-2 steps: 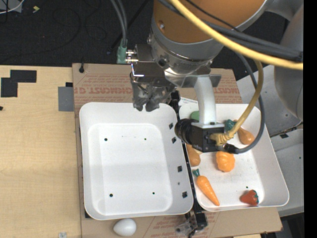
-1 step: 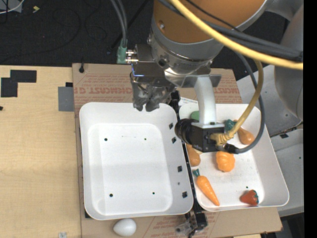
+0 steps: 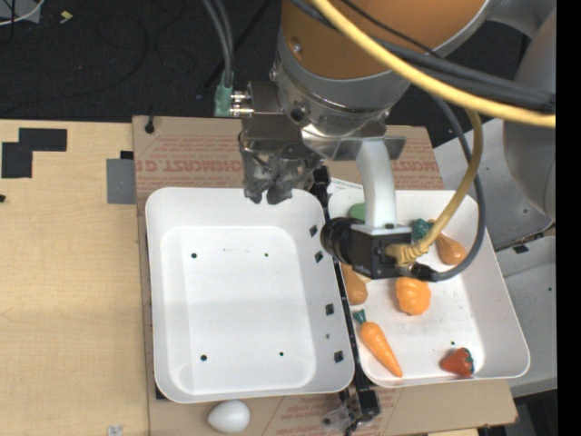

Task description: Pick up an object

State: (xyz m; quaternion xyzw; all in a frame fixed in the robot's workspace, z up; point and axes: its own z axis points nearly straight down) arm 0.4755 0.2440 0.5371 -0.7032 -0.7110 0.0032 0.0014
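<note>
My gripper (image 3: 274,182) hangs over the back rim of the left white bin (image 3: 172,334), near the wall it shares with the right bin (image 3: 495,284). The right bin holds several toy foods. An orange carrot (image 3: 381,348) lies at its front left and a red strawberry-like piece (image 3: 457,361) at its front right. A small orange pumpkin (image 3: 413,295) sits mid-bin, with another orange piece (image 3: 451,250) behind it. A green piece (image 3: 358,212) and an orange piece (image 3: 356,289) are partly hidden by the arm. I see nothing held under the gripper.
A white egg (image 3: 228,416) lies on the cardboard just outside the left bin's front rim. The arm's large orange and grey body (image 3: 381,34) looms over the back of both bins. Pale wooden bench (image 3: 64,271) extends to the left.
</note>
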